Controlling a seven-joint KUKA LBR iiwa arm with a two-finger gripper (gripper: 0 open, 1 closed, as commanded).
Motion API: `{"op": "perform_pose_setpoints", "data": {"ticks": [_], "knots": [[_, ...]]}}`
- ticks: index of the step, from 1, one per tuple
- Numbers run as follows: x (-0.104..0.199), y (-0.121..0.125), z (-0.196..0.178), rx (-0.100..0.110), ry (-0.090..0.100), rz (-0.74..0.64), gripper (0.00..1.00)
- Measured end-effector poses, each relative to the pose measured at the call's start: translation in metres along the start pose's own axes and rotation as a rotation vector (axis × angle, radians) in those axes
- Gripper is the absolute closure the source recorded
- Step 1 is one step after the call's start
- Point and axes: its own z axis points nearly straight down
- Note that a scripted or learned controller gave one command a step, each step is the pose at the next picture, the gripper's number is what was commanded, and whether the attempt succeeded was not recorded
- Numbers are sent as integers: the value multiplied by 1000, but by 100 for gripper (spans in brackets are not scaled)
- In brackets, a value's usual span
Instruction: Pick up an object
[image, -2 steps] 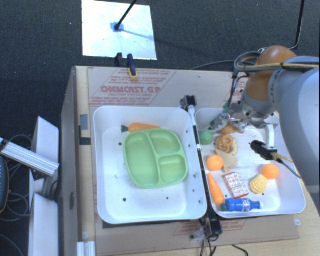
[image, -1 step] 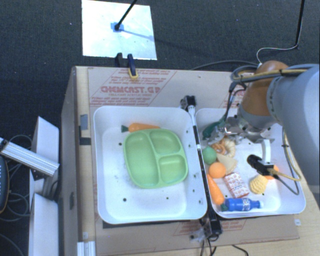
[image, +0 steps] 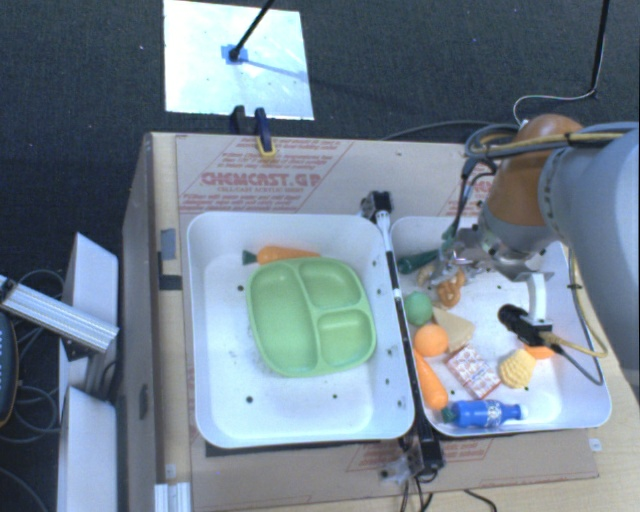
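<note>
My gripper (image: 456, 258) hangs low over the back left part of the right bin (image: 590, 400). Just in front of it lies an orange pretzel-shaped piece (image: 450, 291), and a dark green piece (image: 414, 263) lies at its left. Further forward in the same bin are a pale green ball (image: 418, 307), an orange ball (image: 431, 341), a cheese wedge (image: 458, 327), a carrot (image: 431, 383), a red-and-white packet (image: 473, 371), a yellow corn-like piece (image: 516, 369) and a blue bottle (image: 481, 412). I see nothing lifted off the bin floor.
The left bin (image: 230, 400) holds a green divided plate (image: 310, 315) with another carrot (image: 284, 254) behind it. The grey arm (image: 590, 190) crosses the right bin's back right corner. A metal rail (image: 392, 290) runs between the bins.
</note>
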Motion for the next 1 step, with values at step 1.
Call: {"op": "perform_pose_setpoints", "data": {"ticks": [1], "knots": [[67,-30,-89,1,2,0,100]]}}
